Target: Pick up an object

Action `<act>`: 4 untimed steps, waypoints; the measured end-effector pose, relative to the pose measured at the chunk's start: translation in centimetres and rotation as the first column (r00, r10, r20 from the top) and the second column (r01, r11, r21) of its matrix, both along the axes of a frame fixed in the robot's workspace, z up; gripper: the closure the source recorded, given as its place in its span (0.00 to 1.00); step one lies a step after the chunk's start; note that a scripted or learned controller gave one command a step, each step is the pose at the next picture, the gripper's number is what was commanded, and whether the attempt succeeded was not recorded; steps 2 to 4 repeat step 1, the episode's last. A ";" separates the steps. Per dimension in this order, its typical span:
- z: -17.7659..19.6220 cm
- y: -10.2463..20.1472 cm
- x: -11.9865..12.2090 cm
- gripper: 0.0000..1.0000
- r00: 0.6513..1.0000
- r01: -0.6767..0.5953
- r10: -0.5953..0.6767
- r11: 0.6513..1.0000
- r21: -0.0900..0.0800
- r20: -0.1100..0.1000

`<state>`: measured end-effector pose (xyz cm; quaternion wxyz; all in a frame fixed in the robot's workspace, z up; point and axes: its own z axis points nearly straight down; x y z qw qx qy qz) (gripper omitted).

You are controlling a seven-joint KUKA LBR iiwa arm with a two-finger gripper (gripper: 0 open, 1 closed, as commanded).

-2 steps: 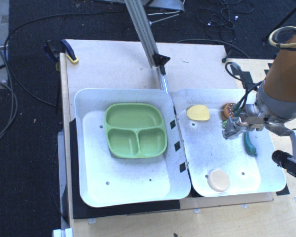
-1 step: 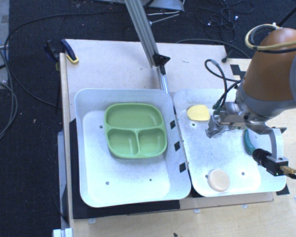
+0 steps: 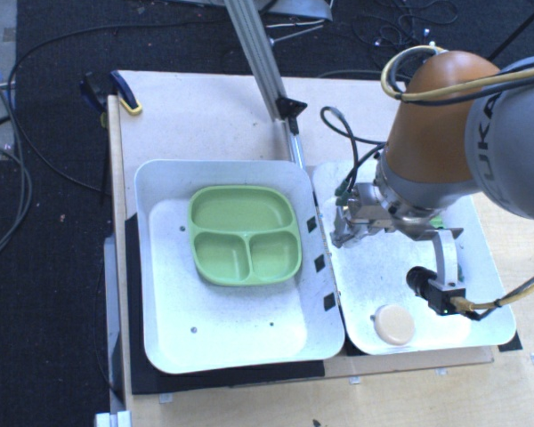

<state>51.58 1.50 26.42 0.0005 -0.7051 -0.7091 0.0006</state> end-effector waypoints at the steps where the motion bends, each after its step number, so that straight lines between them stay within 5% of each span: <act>1: -2.1 5.2 0.5 1.00 1.000 -0.002 0.002 1.000 0.001 -0.001; 4: -2.1 5.2 0.5 1.00 1.000 -0.002 0.002 1.000 0.001 -0.001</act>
